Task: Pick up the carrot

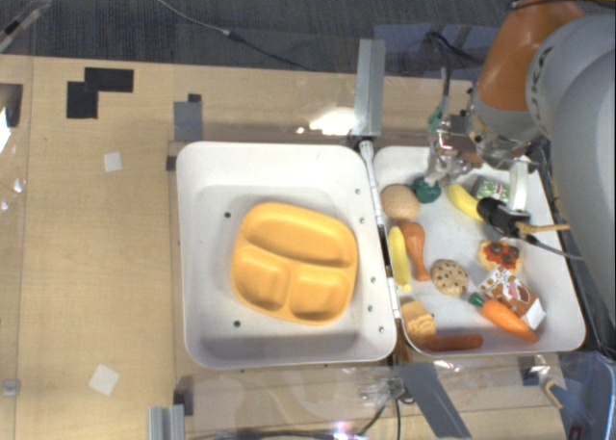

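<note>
The small orange plastic carrot (507, 318) with a green top lies tilted in the right white bin (568, 332). The metal claw (445, 144) hangs well apart; its state I cannot tell.

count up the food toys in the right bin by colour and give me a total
Orange: 2, carrot and drumstick
Yellow: 2, banana and corn
Brown or tan: 3, potato, cookie, bread
Red: 1, sausage
Total: 8
</note>
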Robot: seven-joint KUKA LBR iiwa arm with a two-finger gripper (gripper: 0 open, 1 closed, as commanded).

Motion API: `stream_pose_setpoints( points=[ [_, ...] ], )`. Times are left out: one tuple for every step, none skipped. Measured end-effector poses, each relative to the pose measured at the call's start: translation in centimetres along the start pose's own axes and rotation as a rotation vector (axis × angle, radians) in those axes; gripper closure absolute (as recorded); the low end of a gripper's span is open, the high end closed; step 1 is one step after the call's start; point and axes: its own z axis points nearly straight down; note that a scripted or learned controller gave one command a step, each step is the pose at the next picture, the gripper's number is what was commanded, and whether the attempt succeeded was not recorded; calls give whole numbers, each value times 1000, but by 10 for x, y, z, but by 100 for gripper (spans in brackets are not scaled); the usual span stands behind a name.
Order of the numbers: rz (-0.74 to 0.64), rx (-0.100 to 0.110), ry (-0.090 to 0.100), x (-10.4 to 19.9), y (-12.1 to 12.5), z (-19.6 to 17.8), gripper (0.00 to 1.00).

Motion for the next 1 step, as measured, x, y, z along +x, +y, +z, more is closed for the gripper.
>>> stream_pose_setpoints(
  points=[
    [371, 3, 0, -17, -83, 1, 100]
  ],
)
